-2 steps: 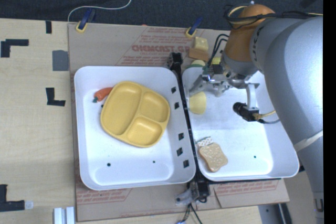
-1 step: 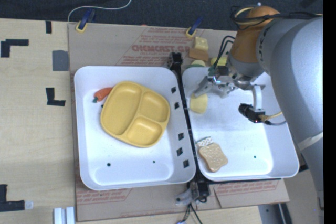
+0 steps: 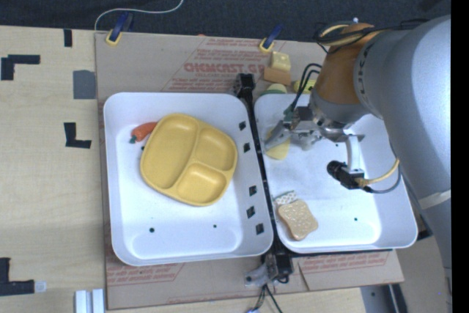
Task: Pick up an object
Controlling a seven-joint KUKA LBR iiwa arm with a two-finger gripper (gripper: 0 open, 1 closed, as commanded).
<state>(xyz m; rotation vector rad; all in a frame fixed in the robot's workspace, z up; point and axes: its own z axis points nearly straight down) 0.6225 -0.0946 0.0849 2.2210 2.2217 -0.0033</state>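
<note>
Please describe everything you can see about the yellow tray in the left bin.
The yellow tray is a rounded, plastic-looking plate divided by raised ridges into three compartments, all of which look bare. It lies flat and right side up on the floor of the left bin, in the upper middle part and turned at a slant to the bin's walls. An orange carrot-like piece sits at its upper left edge, seemingly touching or partly under the rim. The claw is over in the right bin, far from it.

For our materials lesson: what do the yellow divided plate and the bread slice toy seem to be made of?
Yellow divided plate: probably moulded plastic, smooth and evenly coloured with a slight sheen. Bread slice toy: possibly foam or soft plastic, matte tan with a darker crust edge; unclear.
</note>
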